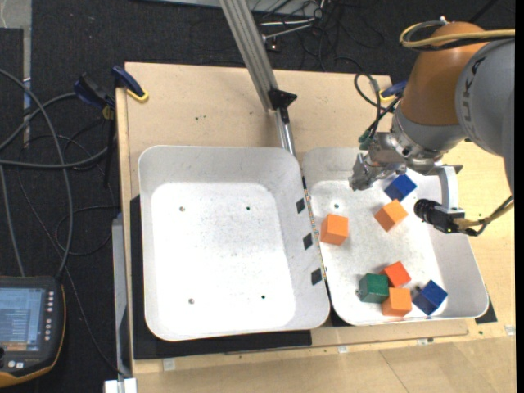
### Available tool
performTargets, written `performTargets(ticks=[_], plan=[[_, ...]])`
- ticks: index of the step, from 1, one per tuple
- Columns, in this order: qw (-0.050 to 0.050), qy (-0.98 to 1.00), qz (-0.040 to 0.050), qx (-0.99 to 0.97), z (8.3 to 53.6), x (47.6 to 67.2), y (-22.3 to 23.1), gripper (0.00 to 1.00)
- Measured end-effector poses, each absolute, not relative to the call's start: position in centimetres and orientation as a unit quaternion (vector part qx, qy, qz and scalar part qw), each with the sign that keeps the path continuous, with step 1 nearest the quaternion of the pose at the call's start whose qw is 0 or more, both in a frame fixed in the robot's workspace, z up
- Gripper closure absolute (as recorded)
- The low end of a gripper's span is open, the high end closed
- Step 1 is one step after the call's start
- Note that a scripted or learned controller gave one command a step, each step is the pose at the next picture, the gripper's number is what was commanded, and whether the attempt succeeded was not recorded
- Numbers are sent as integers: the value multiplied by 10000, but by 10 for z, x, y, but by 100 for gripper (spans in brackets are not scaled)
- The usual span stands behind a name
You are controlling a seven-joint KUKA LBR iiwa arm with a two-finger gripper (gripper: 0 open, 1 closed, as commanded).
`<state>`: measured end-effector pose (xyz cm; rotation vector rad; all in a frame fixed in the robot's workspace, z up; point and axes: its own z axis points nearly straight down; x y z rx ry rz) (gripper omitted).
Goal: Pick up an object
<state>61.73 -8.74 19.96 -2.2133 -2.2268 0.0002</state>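
My gripper (361,180) hangs over the far part of the right bin (340,305), pointing down near its back wall. Nothing shows between its fingers. A blue cube (401,187) lies just to its right, with an orange cube (391,214) below that. Another orange cube (334,228) sits near the bin's left wall, below and left of the gripper. At the bin's near end a green cube (375,287), a red-orange cube (397,273), an orange cube (398,301) and a blue cube (430,296) cluster together.
The left bin (155,244) lies beside the right one, sharing a middle wall. A slanted metal pole (250,43) reaches down to the bins' far junction. Cables and clamps lie at the bench's far left. A black camera unit (434,214) hangs off the wrist.
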Motion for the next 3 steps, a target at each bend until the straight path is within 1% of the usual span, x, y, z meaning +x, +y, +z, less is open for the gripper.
performTargets(ticks=[1,2,3], plan=[[9,-7097,-8,-7045,219,594,-41,100],[11,-7103,-9,-7039,234,574,13,100],[16,-7103,-3,-7039,238,555,69,100]])
